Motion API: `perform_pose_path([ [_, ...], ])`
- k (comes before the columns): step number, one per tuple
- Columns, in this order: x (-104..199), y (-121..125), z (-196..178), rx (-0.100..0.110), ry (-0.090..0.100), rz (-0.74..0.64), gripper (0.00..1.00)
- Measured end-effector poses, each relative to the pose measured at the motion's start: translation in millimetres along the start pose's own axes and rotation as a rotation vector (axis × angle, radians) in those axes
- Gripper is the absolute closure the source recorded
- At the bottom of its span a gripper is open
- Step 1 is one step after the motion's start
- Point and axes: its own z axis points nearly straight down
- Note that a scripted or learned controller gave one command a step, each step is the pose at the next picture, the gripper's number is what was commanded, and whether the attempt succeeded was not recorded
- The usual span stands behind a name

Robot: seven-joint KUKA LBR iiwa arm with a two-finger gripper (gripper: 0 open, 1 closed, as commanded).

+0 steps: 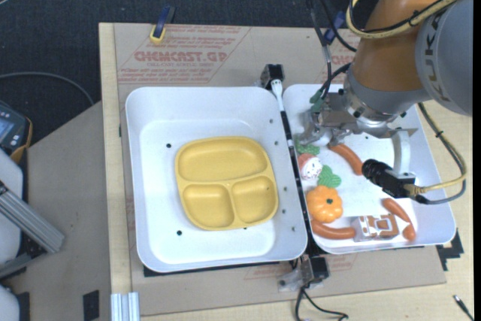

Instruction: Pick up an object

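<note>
Two white bins [143, 162]: one yellow tray [224, 181], one orange pumpkin [325, 204], three sausages [346, 155].

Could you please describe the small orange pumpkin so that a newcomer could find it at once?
Look in the right-hand white bin, near its front edge beside the divider between the two bins. The pumpkin is the round, ribbed orange toy with a green stem, unlike the long sausages around it.
</note>
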Motion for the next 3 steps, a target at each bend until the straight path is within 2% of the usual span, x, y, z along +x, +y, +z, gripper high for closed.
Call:
perform_pose_path([
  [1,47.5,-17.1,-10.5,-0.002,0.0,-0.001,1.0],
  [2,92.1,-43.8,7.8,0.001,-0.001,0.0,1.0],
  [3,84.0,-40.1,-12.3,-0.008,-0.002,0.006,1.0],
])
